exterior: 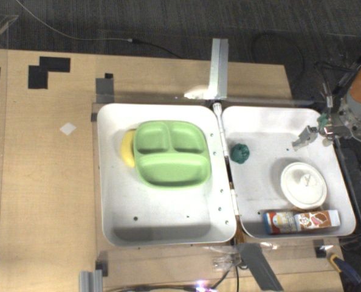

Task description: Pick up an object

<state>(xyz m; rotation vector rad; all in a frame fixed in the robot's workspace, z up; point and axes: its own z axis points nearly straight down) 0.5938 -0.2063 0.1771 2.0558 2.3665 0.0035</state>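
Tool [304, 136] (finger state unclear) over right bin [262, 126]; carton [302, 220] label unreadable.

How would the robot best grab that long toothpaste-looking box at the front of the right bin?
Probably from straight above, at the middle of the box, fingers closing across its narrow width. It lies flat and long beside the right bin's front wall, so its ends offer less.

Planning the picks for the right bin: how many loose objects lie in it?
3: a green ball by the bin's left wall, a white bowl mid-right, and a box along the near edge. Nothing seems hidden.
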